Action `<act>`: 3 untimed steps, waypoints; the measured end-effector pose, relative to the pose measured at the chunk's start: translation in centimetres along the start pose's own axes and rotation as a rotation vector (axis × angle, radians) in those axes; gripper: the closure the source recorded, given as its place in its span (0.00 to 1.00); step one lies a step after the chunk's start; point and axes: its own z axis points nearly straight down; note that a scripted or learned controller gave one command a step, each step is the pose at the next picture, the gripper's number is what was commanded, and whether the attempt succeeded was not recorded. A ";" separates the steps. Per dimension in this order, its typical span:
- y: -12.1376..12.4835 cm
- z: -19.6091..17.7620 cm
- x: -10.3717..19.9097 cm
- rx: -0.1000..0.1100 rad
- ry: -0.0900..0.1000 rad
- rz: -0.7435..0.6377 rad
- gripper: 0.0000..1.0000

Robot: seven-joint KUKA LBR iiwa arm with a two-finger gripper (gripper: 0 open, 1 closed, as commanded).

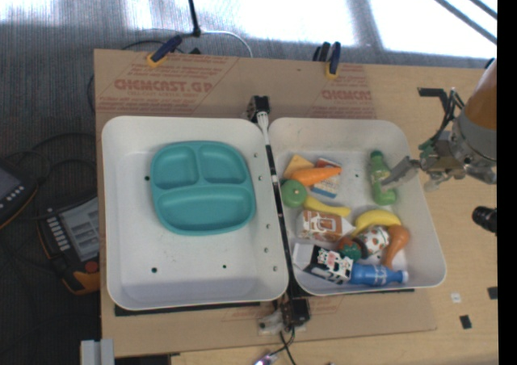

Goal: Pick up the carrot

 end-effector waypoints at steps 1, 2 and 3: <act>3.2 3.5 11.1 0.000 0.000 -0.226 0.00; 6.1 3.4 17.1 0.000 -0.001 -0.077 0.00; 5.4 11.8 11.8 -0.016 -0.003 -0.086 0.00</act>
